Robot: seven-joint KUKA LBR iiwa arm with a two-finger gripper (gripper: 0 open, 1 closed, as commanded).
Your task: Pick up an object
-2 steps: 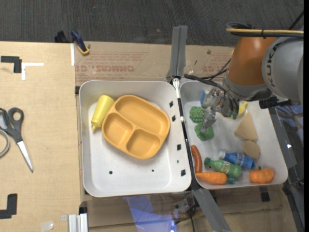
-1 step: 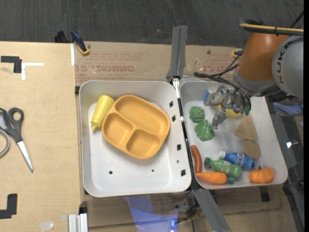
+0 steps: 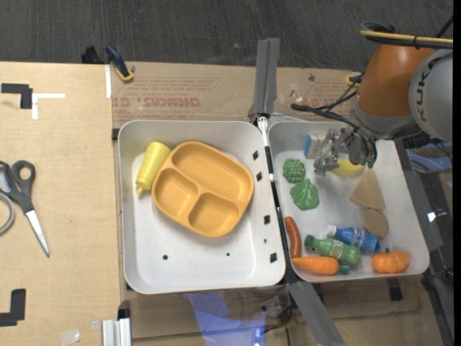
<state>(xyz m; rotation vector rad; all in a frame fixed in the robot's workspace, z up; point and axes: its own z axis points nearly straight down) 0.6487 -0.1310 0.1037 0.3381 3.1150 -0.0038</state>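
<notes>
- Light wooden bench [image 3: 57, 265], with a sheet of brown cardboard [image 3: 180, 92] at the far side
- Two shallow white bins on it: left bin [image 3: 137, 265], right bin [image 3: 403, 193]
- Grey-handled scissors [image 3: 25, 197] lying near the left edge

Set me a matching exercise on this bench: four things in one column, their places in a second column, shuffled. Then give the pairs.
Things:
1. orange divided plate
2. scissors
3. green bottle
4. yellow bottle

Places:
A. right bin, near its front
B. on the wooden bench left of both bins
C. left bin, against the plate's left edge
D. middle of the left bin

Pairs: 1-D, 2-B, 3-A, 4-C
</notes>
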